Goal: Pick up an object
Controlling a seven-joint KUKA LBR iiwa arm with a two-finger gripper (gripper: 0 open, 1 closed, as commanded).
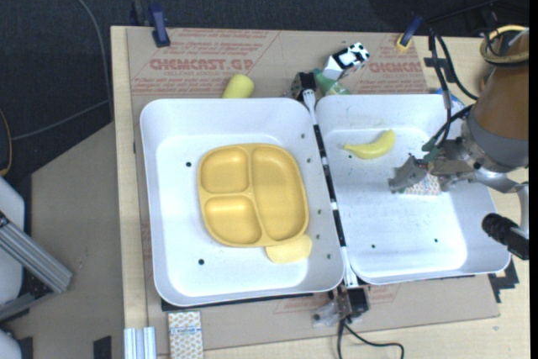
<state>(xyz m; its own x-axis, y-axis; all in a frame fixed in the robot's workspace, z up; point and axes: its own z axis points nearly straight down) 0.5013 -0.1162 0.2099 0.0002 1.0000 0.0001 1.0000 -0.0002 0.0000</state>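
Note:
A yellow banana (pixel 372 145) lies in the upper part of the right bin (pixel 395 252). My gripper (pixel 406 176) reaches in from the right and hangs low over that bin, just below and right of the banana. Its dark fingers point left, with a small pale, reddish item (pixel 423 186) lying right under them. The left bin (pixel 168 181) holds a yellow divided plate (pixel 252 195), and a pale yellow flat piece (pixel 288 250) pokes out from under the plate's lower edge.
Behind the bins on the cardboard lie a yellow cylinder (pixel 239 86) and a black-and-white toy with a green part (pixel 340 63). Blue clamps (pixel 157 23) hold the board's back edge. Cables run along the right side.

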